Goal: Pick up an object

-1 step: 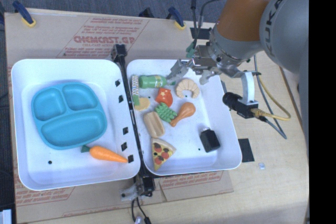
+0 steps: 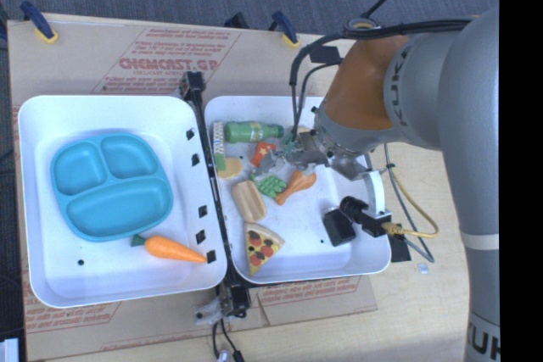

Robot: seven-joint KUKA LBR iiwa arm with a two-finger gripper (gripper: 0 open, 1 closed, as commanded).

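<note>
Hovering low in the right white bin [image 2: 356, 263], the pincer [image 2: 293, 150] sits among toy food beside the orange plastic drumstick [image 2: 294, 186] and green bottle [image 2: 252, 131]; grip state: cannot tell.

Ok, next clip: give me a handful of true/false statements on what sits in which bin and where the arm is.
1. The blue divided plate lies in the left bin. True.
2. The carrot lies in the right bin. False: it is in the left bin, just below the plate.
3. The pizza slice lies in the right bin, near its front edge. True.
4. The green bottle stands upright. False: it lies on its side near the right bin's far edge.
5. The arm is over the left bin. False: it reaches over the right bin, its pincer near the small food toys there.
</note>
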